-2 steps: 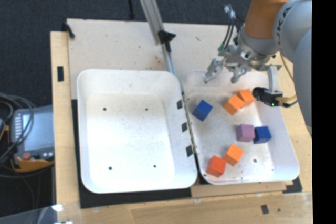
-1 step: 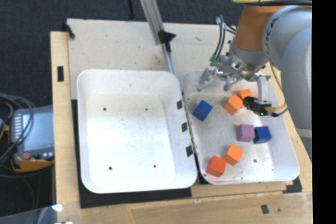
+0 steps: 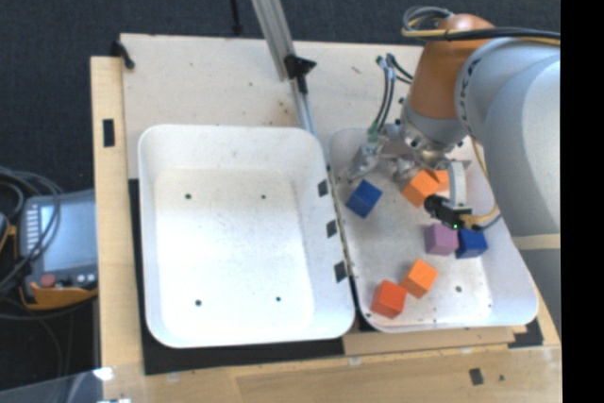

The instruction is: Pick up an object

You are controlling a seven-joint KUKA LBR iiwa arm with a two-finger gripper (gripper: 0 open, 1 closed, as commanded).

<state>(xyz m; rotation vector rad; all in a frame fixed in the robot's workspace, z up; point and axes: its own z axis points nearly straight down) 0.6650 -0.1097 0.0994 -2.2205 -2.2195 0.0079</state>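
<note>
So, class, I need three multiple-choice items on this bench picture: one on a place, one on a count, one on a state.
1. Which bin holds the blocks?
A. the picture's left bin
B. the picture's right bin
C. both

2. How many orange blocks show?
A. one
B. three
C. five

3. The end effector is
A. over the right bin
B. over the left bin
C. off the bench

Key: 1 B, the blue block and the rest lie in the right bin. 2 B, orange blocks at. 3 A, the end effector hangs among those blocks.
</note>
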